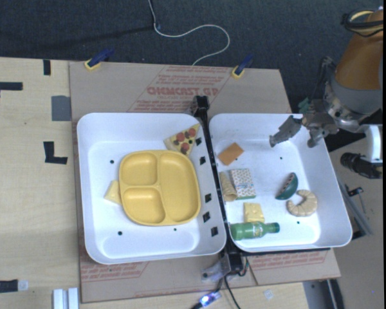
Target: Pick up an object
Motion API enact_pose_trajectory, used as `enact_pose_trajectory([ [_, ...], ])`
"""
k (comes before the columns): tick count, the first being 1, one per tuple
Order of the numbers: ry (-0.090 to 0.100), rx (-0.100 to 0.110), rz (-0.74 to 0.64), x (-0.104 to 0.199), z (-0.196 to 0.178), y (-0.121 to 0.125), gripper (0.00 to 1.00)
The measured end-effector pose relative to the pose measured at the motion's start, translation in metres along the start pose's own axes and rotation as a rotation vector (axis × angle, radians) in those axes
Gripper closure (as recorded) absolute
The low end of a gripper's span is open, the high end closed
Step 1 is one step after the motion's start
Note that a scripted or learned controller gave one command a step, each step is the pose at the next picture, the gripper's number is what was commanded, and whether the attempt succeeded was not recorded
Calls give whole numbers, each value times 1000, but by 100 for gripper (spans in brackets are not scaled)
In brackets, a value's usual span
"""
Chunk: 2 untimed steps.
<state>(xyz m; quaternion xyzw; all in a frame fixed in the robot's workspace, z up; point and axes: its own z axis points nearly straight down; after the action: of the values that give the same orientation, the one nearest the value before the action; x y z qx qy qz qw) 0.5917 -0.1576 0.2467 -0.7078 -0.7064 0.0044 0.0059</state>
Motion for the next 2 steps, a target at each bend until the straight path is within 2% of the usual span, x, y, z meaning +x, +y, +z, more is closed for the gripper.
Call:
enact_pose_trajectory([
  [1,-2,-13,-3,0,-8,2,0],
  [2,-3,-10,-4,4,37,8,0],
])
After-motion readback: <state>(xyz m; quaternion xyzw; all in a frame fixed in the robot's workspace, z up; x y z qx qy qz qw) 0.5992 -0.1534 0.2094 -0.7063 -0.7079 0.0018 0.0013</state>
